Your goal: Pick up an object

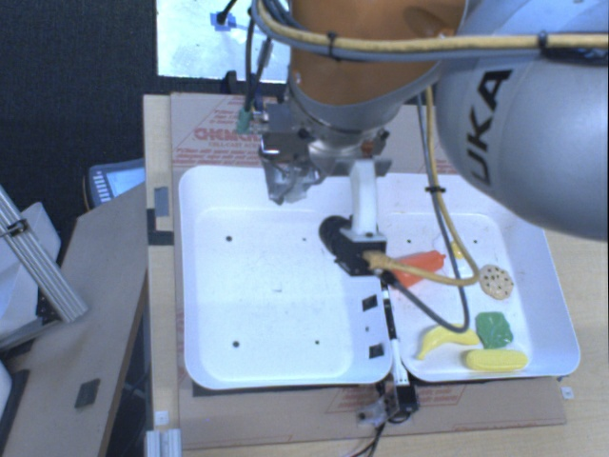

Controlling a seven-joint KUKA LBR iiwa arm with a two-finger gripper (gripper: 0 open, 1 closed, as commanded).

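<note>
Inside right bin (pixel 557 298): carrot (pixel 416 267), cookie (pixel 496 281), banana (pixel 440 340).

Bright, even overhead light, white bins (pixel 285 350) nearly washed out, soft glare on the orange band (pixel 371 27), arm (pixel 514 112) close and blurred, dark upper-left background, faint shadows.

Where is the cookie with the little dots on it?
The cookie lies in the right bin, toward its right side, just above the green piece and right of the orange carrot.
</note>
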